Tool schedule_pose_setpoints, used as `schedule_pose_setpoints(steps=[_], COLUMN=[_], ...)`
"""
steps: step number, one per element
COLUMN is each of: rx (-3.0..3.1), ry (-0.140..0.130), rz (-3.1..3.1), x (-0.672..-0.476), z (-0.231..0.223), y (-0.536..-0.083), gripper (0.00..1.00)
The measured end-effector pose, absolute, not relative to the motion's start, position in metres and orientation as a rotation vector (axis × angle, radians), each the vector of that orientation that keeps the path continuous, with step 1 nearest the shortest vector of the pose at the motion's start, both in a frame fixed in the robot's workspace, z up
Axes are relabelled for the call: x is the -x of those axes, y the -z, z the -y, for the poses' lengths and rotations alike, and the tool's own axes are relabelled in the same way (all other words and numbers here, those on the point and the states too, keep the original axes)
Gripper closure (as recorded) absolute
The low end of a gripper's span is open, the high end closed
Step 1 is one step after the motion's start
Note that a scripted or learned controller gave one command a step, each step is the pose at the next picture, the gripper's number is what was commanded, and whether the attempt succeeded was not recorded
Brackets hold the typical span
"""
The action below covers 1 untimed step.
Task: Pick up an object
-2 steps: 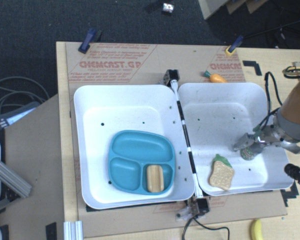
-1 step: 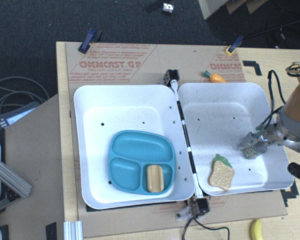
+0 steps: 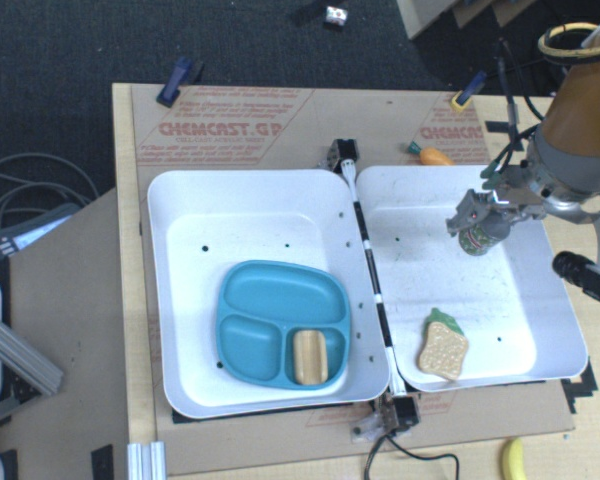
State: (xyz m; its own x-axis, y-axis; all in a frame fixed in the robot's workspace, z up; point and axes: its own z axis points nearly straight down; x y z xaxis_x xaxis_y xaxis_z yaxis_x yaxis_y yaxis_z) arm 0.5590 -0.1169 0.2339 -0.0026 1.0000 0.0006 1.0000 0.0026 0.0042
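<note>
Sandwich toy [image 3: 442, 349], a tan slice of bread with a green leaf poking out at its top, lies flat in the right white bin [image 3: 525, 288]. It sits near the bin's front edge, close to the front left corner, and nothing touches it.

The gripper [image 3: 473, 236] hangs over the same bin, farther back and a bit to the right of the sandwich toy, well apart from it. The grey arm [image 3: 570, 128] reaches in from the right side of the worktop [image 3: 130, 268]. I cannot tell if the fingers are open or closed, because they look like one dark grey lump from up here. Nothing can be seen between them.

In the left white bin [image 3: 180, 228] lies a blue tray [image 3: 280, 318] with three parts. A small tan block [image 3: 309, 356] like a piece of bread rests in the tray's front right part.

A little orange carrot toy [image 3: 430, 154] lies on the worktop just behind the right bin's back edge. A yellow thing [image 3: 513, 459] peeks in at the worktop's front right corner.
</note>
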Motion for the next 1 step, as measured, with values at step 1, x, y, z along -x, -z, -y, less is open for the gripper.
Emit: schedule_pose_setpoints(steps=[1], rx=[-2.222], ry=[0.001], rz=[-2.224], x=[-0.5435], z=[0.0578], y=[-0.2274], gripper=[1.0])
